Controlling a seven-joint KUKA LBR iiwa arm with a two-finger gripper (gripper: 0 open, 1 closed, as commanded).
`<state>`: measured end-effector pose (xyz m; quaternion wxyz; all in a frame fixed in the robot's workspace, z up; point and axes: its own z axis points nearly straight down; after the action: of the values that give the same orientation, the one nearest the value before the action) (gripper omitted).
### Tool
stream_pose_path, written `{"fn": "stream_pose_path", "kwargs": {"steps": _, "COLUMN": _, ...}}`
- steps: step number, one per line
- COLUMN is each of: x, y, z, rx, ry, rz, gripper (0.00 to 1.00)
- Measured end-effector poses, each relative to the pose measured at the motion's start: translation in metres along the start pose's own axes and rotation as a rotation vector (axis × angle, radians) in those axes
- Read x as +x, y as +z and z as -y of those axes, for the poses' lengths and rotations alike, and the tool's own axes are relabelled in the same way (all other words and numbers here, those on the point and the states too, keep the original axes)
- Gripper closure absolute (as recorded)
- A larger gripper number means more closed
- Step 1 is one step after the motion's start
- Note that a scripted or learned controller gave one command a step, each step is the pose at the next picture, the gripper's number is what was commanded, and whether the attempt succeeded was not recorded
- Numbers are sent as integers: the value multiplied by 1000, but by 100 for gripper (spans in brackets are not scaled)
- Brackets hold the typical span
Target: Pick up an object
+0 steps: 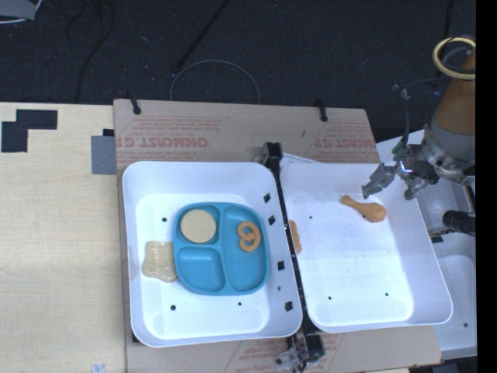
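An orange-tan drumstick-shaped piece (pixel 365 207) lies in the right bin (pixel 365 286), near its far right corner. My gripper (pixel 394 186) hangs just above and to the right of it, fingers spread open with nothing between them. In the left bin (pixel 147 185) sits a blue divided plate (pixel 206 274) that carries a round tan cookie (pixel 197 225) and a pretzel (pixel 248 237). A pale slice of toast (pixel 159 260) rests against the plate's left edge.
A small tan piece (pixel 294 238) lies by the divider between the bins. The arm comes in over the right bin's far right rim. Cables run across the dark floor behind the bench.
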<state>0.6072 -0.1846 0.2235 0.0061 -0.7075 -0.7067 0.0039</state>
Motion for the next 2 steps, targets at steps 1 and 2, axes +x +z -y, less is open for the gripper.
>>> {"fn": "stream_pose_path", "kwargs": {"steps": 1, "x": 0, "y": -7, "z": -2, "rx": -11, "ry": -2, "rz": 2, "gripper": 0}}
{"fn": "stream_pose_path", "kwargs": {"steps": 2, "x": -4, "y": 37, "z": -3, "rx": -8, "ry": -1, "rz": 2, "gripper": 0}}
